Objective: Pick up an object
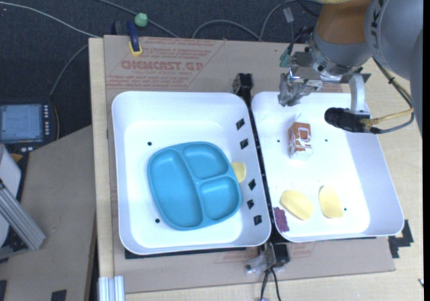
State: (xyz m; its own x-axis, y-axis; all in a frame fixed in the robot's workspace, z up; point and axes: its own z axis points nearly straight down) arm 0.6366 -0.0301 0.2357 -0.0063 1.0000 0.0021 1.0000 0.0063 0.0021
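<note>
- Above the far edge of the right bin (376, 179) we see the gripper (290, 97), hanging from the grey arm (396, 17) with its orange band (349, 4); we cannot tell how far its fingers are parted, and we see nothing between them.
- Just nearer than the gripper, well inside the right bin, lies a small brown and white packet (300, 140); bare white floor surrounds it on all sides.
- Toward the near edge of the right bin we find two yellow pieces: one (296, 204) close to the bin's left wall, the other (330, 202) just beside it on the right, the two slightly apart.
- A small dark purple thing (280, 219) sits at the right bin's near left corner, against the wall.
- The right half of the right bin offers us the most open floor.
- Left of the right bin, sharing the middle divide, is the left bin (127, 125); a blue divided plate (193, 184) takes up much of its floor.
- A small yellow thing (239, 171) touches that plate's right edge, near the divide.
- A black part (348, 117) on the arm hangs over the right bin's far right area.
</note>
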